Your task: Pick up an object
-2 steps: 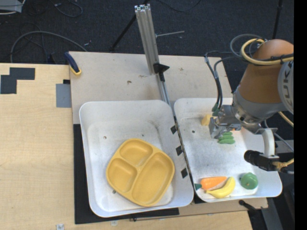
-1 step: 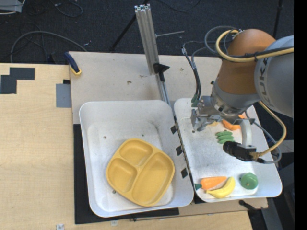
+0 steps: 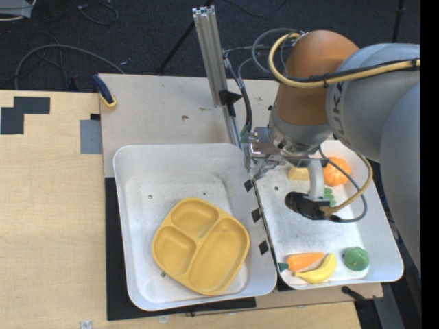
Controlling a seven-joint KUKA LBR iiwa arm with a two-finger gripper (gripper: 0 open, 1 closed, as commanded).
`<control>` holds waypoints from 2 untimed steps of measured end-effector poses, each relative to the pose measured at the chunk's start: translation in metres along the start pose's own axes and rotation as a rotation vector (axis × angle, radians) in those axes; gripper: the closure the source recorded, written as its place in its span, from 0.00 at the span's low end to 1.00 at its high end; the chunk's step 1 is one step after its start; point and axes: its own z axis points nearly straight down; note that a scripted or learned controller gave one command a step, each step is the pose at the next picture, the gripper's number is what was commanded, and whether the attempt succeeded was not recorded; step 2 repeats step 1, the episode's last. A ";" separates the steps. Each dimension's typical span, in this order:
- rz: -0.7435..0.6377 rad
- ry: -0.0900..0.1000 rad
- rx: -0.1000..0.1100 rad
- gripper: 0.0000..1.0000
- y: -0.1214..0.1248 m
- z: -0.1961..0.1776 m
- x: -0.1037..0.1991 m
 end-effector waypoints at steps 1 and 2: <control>0.001 -0.001 0.001 1.00 0.004 0.004 0.044; 0.001 -0.001 0.001 1.00 0.004 0.004 0.044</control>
